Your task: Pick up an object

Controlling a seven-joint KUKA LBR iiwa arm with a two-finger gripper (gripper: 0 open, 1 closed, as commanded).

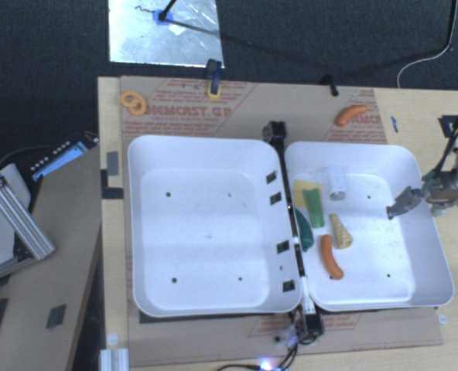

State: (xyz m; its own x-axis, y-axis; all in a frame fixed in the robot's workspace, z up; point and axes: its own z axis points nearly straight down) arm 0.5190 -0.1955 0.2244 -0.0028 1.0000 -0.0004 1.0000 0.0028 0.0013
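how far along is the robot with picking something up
Done: nothing lifted yet. The orange sausage, cone and green block all lie in the right bin. In hand: the hand sits at that bin's right edge, apart from them. Left: reach, grasp, lift.

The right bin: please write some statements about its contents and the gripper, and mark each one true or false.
1. The orange sausage lies in the right bin. True.
2. The gripper holds the sausage. False: it is apart from it, over the bin's right side.
3. A green piece lies partly on a yellow piece. True.
4. The pretzel lies in the left bin. False: it lies on the cardboard outside.
5. All the bin's items lie near its left wall. True.
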